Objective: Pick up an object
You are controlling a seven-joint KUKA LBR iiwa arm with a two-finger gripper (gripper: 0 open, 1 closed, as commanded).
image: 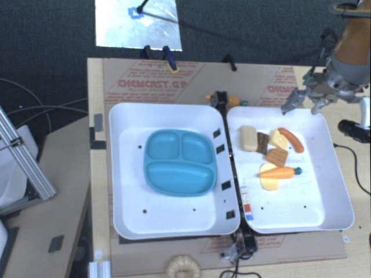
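Here, two white bins (pixel 127 172), one blue plate (pixel 178 161), one carrot (pixel 279 172), one sausage (pixel 291 139)

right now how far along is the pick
Nothing is picked yet. The gripper hangs open above the right bin's far edge with nothing between its fingers. The sausage, carrot and other food pieces lie in that bin. Descent, grasp and lift remain.

Red "CHEMCAST GP" print on the brown board (pixel 152 81) behind the bins, repeated at right, partly hidden
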